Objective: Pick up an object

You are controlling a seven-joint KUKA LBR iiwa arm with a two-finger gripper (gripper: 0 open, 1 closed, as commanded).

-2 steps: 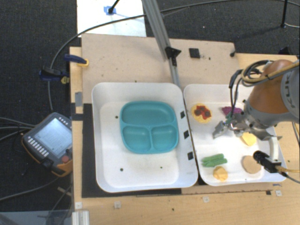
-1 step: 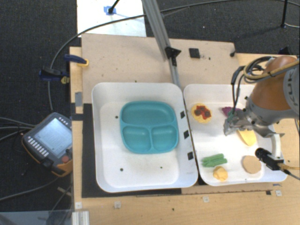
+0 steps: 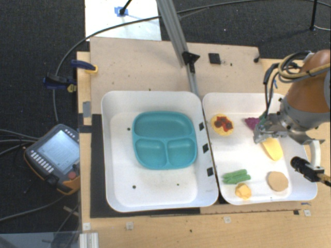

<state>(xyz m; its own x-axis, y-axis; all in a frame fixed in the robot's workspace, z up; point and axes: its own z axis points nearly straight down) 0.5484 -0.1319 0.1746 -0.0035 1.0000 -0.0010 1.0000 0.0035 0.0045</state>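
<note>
My gripper (image 3: 265, 134) is over the right bin (image 3: 243, 101), just above the yellow wedge-shaped toy (image 3: 272, 149); grip state unclear, can't tell. Wedge looks light, stiff, smooth plastic, likely slippery. I'd pinch across its narrow width, mid-body.

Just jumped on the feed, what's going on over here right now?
The arm's gripper is down in the right bin, low between a purple piece and a yellow wedge. I can't tell if it has anything. Also in that bin: a small pizza-like toy, a green piece, a yellow lump and a tan disc. The left bin holds a teal divided tray.
</note>
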